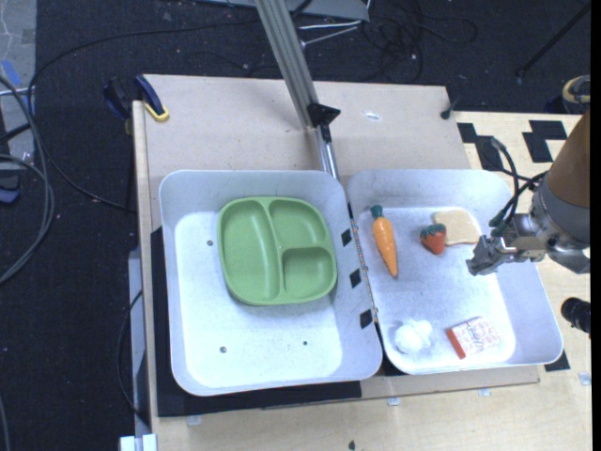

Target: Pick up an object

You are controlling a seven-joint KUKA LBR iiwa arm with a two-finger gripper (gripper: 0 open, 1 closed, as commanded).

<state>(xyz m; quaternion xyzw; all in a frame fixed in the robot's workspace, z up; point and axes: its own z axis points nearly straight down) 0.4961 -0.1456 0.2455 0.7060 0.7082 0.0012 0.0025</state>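
The right bin (526, 294) holds an orange carrot (386, 242) with a green top, a red strawberry (433, 239), a tan slice of bread (457, 225), a small white lump (412, 335) and a red and white packet (472, 336). My gripper (485, 255) hangs over the right part of this bin, just right of the bread and strawberry and above the packet. I see nothing between its fingers.
The left bin (188, 346) holds a green divided plate (278, 250). A grey metal pole (291, 50) slants down from the top to the seam between the bins. The arm's body (573, 186) stands over the right bin's right edge.
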